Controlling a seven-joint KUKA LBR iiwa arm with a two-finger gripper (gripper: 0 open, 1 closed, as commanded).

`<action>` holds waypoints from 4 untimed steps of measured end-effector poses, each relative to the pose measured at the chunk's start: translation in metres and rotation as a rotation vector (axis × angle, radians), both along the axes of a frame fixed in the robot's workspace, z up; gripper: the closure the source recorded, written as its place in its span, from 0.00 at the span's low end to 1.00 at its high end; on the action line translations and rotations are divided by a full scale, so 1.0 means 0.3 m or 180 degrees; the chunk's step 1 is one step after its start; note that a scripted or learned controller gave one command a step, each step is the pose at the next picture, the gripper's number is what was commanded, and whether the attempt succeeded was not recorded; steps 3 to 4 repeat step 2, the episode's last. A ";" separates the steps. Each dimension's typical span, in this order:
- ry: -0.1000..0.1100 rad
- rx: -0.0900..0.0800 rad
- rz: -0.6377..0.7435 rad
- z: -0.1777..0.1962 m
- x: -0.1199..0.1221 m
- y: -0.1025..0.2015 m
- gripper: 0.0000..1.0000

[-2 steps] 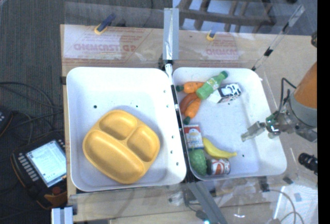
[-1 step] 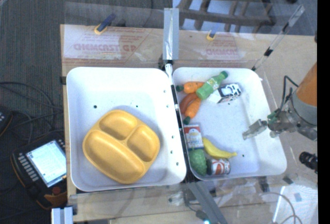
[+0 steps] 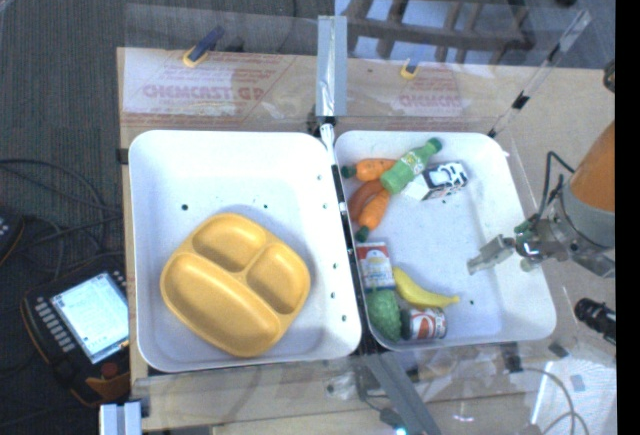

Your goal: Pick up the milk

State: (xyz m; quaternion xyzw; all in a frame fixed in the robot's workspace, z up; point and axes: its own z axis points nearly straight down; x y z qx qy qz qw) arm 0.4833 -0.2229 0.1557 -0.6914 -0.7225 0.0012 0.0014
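One milk point(image 3: 444, 178), one banana point(image 3: 424, 290), two carrots point(image 3: 371, 186).

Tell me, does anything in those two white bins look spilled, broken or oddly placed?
Nothing looks spilled or broken. The right bin holds toy groceries lying every which way along its left side: a green bottle on its side, a banana, a can tipped over. The yellow divided tray sits skewed in the left bin.
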 end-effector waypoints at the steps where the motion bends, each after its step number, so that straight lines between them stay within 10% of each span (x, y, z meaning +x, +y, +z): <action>1: -0.0002 0.0004 -0.0116 0.005 0.000 0.000 0.00; 4: -0.0005 0.0002 -0.0207 0.028 0.001 0.000 0.00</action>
